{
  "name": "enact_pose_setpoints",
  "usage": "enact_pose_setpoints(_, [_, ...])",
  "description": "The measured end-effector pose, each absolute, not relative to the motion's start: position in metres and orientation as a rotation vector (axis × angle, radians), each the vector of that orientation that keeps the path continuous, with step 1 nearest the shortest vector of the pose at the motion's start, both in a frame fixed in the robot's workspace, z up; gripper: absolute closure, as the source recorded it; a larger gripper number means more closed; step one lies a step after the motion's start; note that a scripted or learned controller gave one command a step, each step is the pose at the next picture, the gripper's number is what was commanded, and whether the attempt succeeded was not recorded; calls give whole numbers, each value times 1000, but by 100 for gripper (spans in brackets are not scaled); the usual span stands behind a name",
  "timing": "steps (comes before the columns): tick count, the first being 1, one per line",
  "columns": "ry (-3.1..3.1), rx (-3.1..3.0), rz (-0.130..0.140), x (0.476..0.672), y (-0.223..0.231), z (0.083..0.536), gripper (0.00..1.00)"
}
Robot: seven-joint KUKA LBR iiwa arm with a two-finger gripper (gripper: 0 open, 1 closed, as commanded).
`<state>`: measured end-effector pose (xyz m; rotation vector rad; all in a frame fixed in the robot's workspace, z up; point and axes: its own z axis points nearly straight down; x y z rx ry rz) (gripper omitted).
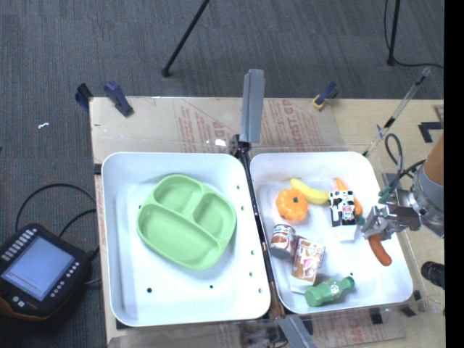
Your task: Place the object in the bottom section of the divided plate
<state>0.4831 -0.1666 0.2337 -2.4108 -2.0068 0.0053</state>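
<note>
Divided plate [187, 222], pale green and rounded, lying flat near the middle of the left bin [116, 267], a little toward that bin's far edge; moulded into three sections, two smaller ones toward the far edge and one large one toward the near edge. Both bins shallow, white, side by side on a pale bench [290, 122] printed with red lettering, with a grey upright post [253, 107] rising at the far end of the seam between them. Around the bench, dark grey carpet [109, 35]; one teach pendant [36, 263] with a lit screen and a looping cable on the floor off the bench's left edge; thin black stand legs [188, 31] beyond the far edge. Clamps on the bench's far edge: two blue ones [116, 96] at the left corner, one yellow-and-blue one [324, 95] further right. In the right bin [312, 158], eight items, one of each: banana [307, 191] and orange pumpkin [291, 204] toward the far left corner, carrot [339, 187] touching a cow-patterned carton [343, 207] near the middle, tin can [282, 239] and printed juice box [307, 259] by the left edge, green bottle [330, 291] lying along the near edge, red sausage [380, 252] by the right edge. Gripper [377, 223] above the right bin's right edge, just beside the far end of the sausage, close to the cow-patterned carton; arm [429, 194] behind it, crossing the bench's right edge. Apart or together: cannot tell from this angle.
</note>
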Motion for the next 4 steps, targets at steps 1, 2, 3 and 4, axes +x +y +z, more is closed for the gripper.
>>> enact_pose_setpoints(1, [-2154,-2282,4,539,-76,265,100])
enact_pose_setpoints(2, [-2188,-2248,7,554,-7,232,100])
enact_pose_setpoints(3, [-2062,-2365,9,593,77,185,100])
enact_pose_setpoints(4, [-2123,-2312,7,607,90,205,100])
